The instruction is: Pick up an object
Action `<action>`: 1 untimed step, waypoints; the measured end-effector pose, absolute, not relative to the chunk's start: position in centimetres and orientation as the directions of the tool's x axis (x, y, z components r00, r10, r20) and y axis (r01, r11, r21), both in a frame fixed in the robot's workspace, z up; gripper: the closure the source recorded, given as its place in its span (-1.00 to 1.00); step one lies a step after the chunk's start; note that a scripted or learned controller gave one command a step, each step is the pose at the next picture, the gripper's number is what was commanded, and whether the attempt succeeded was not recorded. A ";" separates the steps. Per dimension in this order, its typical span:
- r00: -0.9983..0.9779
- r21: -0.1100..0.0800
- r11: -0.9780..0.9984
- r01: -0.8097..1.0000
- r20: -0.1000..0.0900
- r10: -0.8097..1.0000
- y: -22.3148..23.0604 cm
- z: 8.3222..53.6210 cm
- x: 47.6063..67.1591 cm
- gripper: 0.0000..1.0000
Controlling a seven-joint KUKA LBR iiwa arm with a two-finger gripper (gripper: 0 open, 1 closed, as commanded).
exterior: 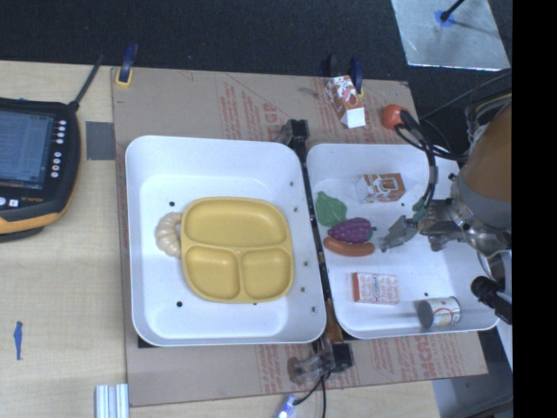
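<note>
The arm (487, 177) entered from the right edge of the desk (61, 277) and was cut off by the frame there. The hand (396, 235) hung over the middle of the right bin (396, 325); whether it was open or closed could not be determined, and no object was seen in it.

Two white bins lay side by side on a cardboard sheet (218, 103). The left bin (218, 320) held one yellow three-compartment tray (237, 249), which partly hid one pale, ridged object (168, 233) at its left side; the identity of this object was unclear.

The right bin held six objects: one green leaf-shaped piece (330, 208), one purple grape bunch (350, 229), one sausage (349, 248) touching the grapes, two small cartons (383, 186) (375, 287), and one can (438, 313) lying on its side near the bin's front right corner.

Outside the bins, near the desk's far edge, lay one small carton (345, 99) and one red object (392, 114), too small to identify. One pendant controller (30, 165) was cut off by the left edge.
</note>
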State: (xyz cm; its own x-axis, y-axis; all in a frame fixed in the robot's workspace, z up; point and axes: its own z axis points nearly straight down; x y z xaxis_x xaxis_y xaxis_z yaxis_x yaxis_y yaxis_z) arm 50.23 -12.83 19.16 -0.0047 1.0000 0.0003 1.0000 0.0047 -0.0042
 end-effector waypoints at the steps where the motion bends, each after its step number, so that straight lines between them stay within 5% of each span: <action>1: -0.007 -0.006 0.006 1.000 -0.001 1.000 -11.7 10.1 60.2 -1.00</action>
State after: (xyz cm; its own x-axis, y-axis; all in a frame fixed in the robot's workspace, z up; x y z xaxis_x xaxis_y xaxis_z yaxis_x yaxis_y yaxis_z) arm 60.20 -11.66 10.10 -0.0065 1.0000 -0.0008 1.0000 0.0065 -0.0063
